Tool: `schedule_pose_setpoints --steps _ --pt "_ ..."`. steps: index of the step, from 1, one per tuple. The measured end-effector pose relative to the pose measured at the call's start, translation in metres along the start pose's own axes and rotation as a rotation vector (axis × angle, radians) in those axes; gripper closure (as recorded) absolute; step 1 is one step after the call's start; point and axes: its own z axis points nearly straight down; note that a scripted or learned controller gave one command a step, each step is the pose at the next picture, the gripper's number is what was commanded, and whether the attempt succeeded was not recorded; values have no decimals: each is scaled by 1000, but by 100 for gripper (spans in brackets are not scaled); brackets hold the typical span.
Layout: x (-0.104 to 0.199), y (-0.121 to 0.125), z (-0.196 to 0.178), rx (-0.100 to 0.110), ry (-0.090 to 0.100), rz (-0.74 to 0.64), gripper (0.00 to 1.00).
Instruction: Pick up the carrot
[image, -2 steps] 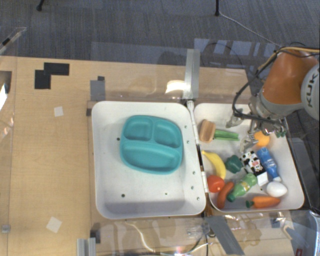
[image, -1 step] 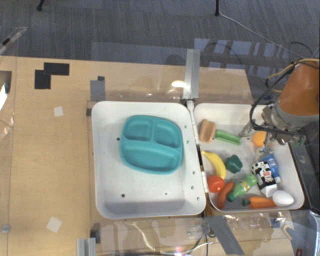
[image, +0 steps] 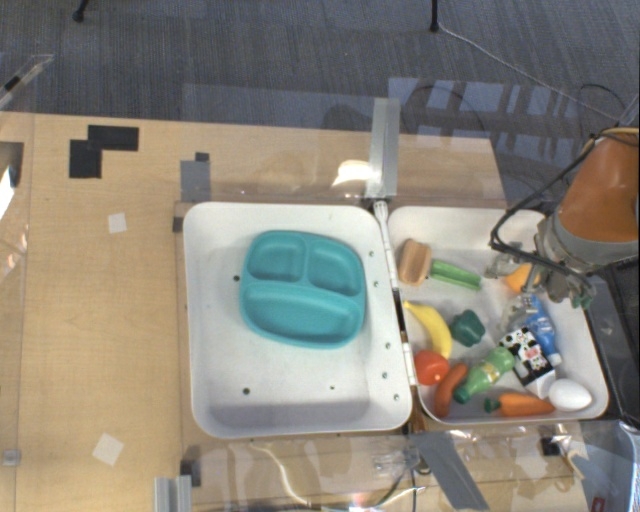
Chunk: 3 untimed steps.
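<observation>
From the camera view, the carrot (image: 523, 405) lies on its side at the near edge of the right bin (image: 470, 222), its green top pointing left and its orange body running right until it ends just beside a white egg (image: 570, 395). The arm (image: 600, 200) hangs over the far right part of that bin, and the tool (image: 540, 283) sits well apart from the carrot, above a small orange piece by the bin's right wall. Whether the tool is spread or pressed together I cannot tell, since the wrist hides it.

To do the step well, I judge the tool should travel toward the near edge, line up across the carrot's short width, and come down on the middle of the orange body rather than the slim green end. The near wall of the bin leaves little room on that side, so a straight descent looks safer than a slanted one.

The clutter is tight. A black-and-white carton (image: 527, 352) and a blue bottle (image: 541, 330) lie just far of the carrot, a green bottle (image: 483, 375) sits just to its left, and the egg could roll if nudged. Further left are a tomato (image: 430, 367), a banana (image: 431, 326), a dark green cube (image: 467, 327), a green stick (image: 455, 273) and a wooden block (image: 414, 262). The left bin (image: 215, 330) holds a teal divided plate (image: 301, 287), out of the way.
</observation>
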Motion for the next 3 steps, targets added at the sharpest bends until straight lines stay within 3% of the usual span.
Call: schedule_pose_setpoints --steps 1,2,3 --pt "6 0 0 0 0 305 0" --pt "65 41 -2 0 -1 338 0" --pt "26 22 -1 1 -1 686 0"
